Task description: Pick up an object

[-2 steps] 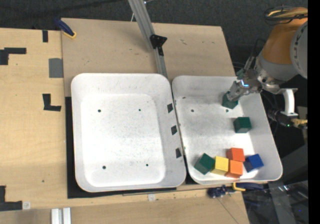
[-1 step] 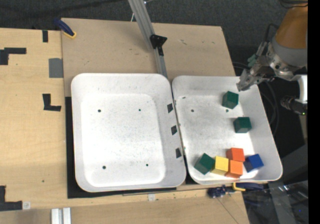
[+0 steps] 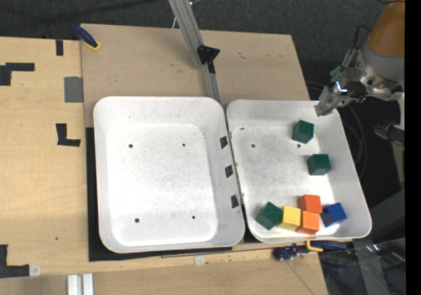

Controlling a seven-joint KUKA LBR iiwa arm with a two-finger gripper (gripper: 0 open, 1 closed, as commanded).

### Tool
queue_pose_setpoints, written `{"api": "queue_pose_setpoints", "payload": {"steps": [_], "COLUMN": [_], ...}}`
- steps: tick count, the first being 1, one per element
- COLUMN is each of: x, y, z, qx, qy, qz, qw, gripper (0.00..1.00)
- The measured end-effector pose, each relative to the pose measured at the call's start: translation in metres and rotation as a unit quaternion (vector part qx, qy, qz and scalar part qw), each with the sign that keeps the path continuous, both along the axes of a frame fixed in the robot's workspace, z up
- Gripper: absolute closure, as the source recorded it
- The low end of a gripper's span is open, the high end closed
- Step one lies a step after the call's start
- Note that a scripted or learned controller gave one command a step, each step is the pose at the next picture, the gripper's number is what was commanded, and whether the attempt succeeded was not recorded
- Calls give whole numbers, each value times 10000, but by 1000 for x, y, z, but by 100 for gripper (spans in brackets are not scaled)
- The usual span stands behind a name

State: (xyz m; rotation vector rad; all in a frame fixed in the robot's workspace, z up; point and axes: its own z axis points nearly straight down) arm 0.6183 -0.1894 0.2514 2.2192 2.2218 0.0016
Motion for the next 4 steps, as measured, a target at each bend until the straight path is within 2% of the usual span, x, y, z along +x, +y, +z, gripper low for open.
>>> {"api": "queue_pose_setpoints", "payload": {"steps": [1, 2, 3, 4], "x": [-12, -14, -31, -46], "y": [55, 108, 165, 209], "z": [7, 4, -12, -23], "qx": [9, 8, 10, 5], "qy": [7, 11, 27, 28], "qz": [23, 22, 26, 21], "qw": [10000, 10000, 10000, 10000], "gripper": [100, 100, 100, 100]}}
